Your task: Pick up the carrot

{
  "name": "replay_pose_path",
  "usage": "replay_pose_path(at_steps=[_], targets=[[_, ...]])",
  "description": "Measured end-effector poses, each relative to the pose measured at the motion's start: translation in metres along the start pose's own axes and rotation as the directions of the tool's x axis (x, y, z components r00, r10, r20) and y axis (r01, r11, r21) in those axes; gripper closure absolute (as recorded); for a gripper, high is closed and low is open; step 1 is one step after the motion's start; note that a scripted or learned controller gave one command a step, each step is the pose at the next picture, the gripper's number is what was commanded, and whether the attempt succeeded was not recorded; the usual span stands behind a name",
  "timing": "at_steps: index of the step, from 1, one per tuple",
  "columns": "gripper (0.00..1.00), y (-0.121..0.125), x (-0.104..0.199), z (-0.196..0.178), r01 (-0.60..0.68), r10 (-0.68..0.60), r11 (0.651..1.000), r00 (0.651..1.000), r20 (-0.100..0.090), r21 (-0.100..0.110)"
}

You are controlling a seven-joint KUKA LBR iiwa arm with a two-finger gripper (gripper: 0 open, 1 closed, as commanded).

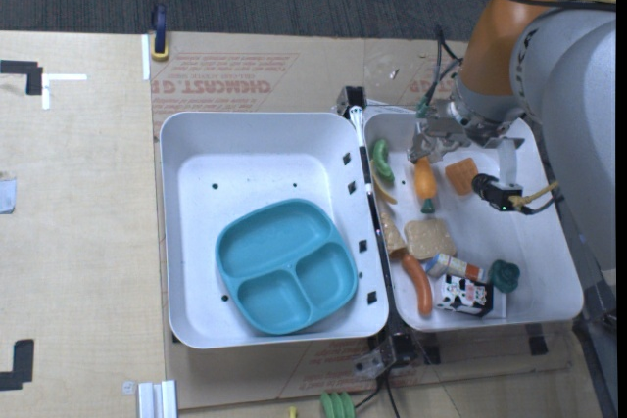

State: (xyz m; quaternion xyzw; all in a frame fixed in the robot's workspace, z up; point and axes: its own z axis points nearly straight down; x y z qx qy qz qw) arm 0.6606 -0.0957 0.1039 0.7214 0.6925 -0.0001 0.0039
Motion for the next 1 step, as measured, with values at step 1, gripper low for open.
replay_pose_path(at_steps=[1], targets=[[1.0,-0.0043,0.0777,-0.0881,-0.203,0.203,0.979,0.979,-0.002,0.007]])
